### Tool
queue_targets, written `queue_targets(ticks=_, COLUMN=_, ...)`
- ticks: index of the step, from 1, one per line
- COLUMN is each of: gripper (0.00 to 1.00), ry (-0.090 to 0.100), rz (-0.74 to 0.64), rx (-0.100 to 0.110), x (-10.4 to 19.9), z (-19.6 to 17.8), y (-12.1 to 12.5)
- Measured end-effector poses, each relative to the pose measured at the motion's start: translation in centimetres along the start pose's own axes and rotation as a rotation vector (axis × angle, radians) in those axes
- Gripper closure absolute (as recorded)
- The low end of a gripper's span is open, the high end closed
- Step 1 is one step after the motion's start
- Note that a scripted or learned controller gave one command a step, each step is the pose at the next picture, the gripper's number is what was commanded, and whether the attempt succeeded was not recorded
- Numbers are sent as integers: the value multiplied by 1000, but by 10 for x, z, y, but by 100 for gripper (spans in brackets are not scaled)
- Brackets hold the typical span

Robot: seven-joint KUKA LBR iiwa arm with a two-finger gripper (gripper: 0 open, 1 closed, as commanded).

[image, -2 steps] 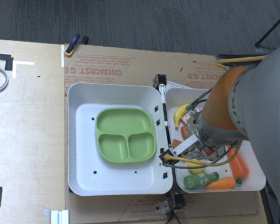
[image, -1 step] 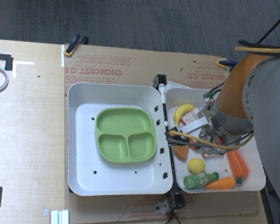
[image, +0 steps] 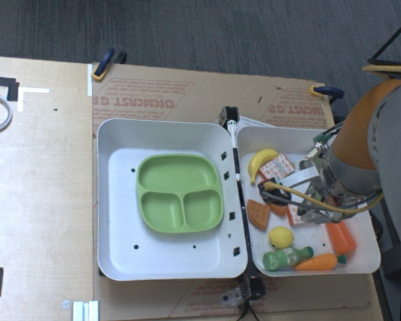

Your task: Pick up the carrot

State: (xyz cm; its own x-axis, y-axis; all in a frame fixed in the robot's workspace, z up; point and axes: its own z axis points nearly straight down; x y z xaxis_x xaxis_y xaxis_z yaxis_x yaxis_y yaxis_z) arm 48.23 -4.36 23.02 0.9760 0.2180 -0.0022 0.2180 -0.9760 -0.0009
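The carrot (image: 316, 262), orange with a small green top at its right end, lies flat along the front wall of the right bin (image: 366, 262). It sits just right of a green bottle (image: 284, 258). My gripper (image: 300, 207) hangs low over the middle of the right bin, behind and a little left of the carrot, above a red-and-white packet. The carrot is apart from the gripper. The arm's grey body and a yellow cable hide part of the gripper.
The right bin also holds a banana (image: 261, 161), a printed carton (image: 278, 169), a brown waffle (image: 258, 214), a lemon (image: 281, 236) and an orange-red piece (image: 340, 238). A green divided plate (image: 180, 193) lies in the left bin (image: 111, 205).
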Motion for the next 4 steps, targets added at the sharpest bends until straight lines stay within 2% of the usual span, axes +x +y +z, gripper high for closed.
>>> queue_targets(ticks=1, gripper=100, ry=2, rz=-3, rx=-1, x=-4, z=-23, y=1)
queue_targets(ticks=2, gripper=100, ry=0, rz=17, rx=0, x=-6, z=-13, y=6)
queue_targets(ticks=3, gripper=100, ry=2, rz=18, rx=-1, x=-5, z=-53, y=47)
queue_targets(ticks=4, gripper=100, ry=0, rz=-39, rx=1, x=-3, z=38, y=-8)
